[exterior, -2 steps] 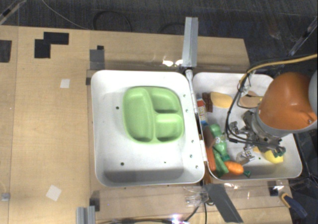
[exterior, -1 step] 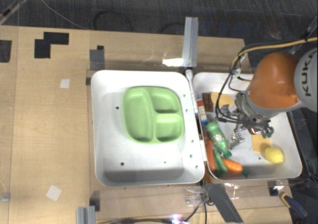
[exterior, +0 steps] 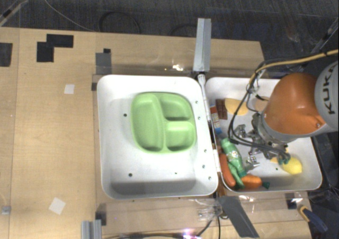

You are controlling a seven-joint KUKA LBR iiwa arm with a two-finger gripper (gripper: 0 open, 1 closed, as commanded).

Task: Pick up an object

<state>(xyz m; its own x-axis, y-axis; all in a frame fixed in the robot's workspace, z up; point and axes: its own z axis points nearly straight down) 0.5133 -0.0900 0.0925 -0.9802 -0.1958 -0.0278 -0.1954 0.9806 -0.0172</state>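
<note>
You had the arm (exterior: 296, 105) reaching in from the right of the frame, over the right bin (exterior: 315, 178), and its tool (exterior: 253, 150) hung low among the clutter there. Whether that tool was open or closed, you could not tell; the wrist hid it. The likely targets lay lower right: a carrot (exterior: 249, 181), a green piece (exterior: 233, 157) and what looked like a lemon (exterior: 292, 166). The left bin (exterior: 114, 126) held a green divided tray (exterior: 162, 122), well apart from the tool.
</note>
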